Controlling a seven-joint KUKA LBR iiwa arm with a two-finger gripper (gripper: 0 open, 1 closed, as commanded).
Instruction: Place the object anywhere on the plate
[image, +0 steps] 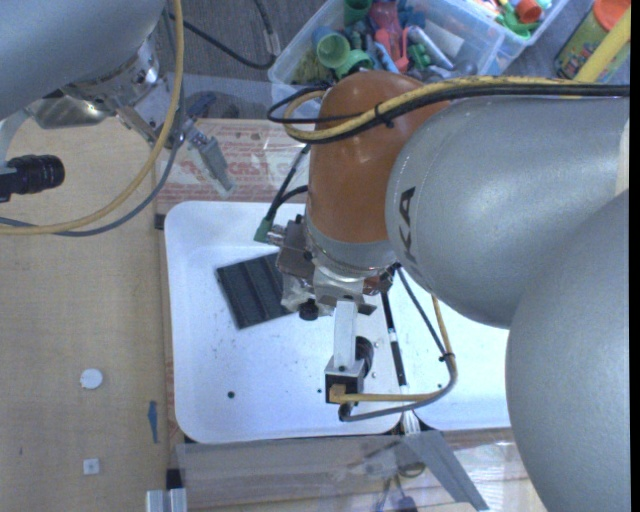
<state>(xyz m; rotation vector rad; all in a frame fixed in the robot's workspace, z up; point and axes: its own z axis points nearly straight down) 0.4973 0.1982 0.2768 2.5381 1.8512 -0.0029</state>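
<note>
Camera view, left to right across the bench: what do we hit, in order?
small white round disc → short blue strip → shallow white bin, left wall → dark grey ribbed flat slab → orange band on the grey arm

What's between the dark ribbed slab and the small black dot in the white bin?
Camera view: bare white bin floor, a few faint specks, between dark ribbed slab and small black dot.

Bright overhead light, glare on arm (520, 190), bg slightly soft.
</note>
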